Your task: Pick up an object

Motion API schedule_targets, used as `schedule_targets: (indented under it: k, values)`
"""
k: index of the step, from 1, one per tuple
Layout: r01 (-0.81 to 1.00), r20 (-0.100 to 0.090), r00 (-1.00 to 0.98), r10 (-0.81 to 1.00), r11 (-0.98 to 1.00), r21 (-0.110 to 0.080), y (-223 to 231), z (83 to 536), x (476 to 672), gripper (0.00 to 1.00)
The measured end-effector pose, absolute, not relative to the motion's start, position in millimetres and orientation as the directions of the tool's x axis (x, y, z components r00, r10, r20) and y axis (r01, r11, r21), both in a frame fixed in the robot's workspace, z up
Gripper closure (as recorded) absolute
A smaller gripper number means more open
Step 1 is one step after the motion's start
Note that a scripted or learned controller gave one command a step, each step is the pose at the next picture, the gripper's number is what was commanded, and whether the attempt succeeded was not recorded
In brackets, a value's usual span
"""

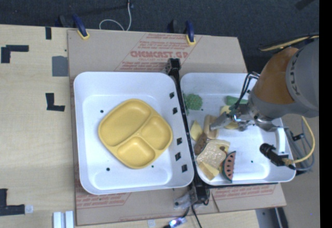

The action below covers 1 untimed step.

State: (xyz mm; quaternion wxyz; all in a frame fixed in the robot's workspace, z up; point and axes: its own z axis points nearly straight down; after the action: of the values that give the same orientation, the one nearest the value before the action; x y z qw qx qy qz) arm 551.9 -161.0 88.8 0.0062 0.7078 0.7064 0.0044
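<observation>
arm: grey | orange band | yellow cable

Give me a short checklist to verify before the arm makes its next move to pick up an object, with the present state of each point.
1. Gripper is over the right bin, where the objects lie: ok.
2. An object is seen between the fingers: cannot tell; the wrist hides them.
3. Objects are within reach: ok; the toast slice, watermelon slice and green broccoli piece lie in the right bin.
4. Target stands apart from its neighbours: not ok; the food pieces near the gripper are piled together and touching.
5. The yellow divided plate in the left bin is away from the arm: ok.
</observation>
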Motion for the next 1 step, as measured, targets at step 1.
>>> schedule_targets:
  k: [1]
  values:
    - [1.0, -0.002, -0.003, 1.0, 0.003, 0.006, -127.3, 87.4, 590.9, 0.0]
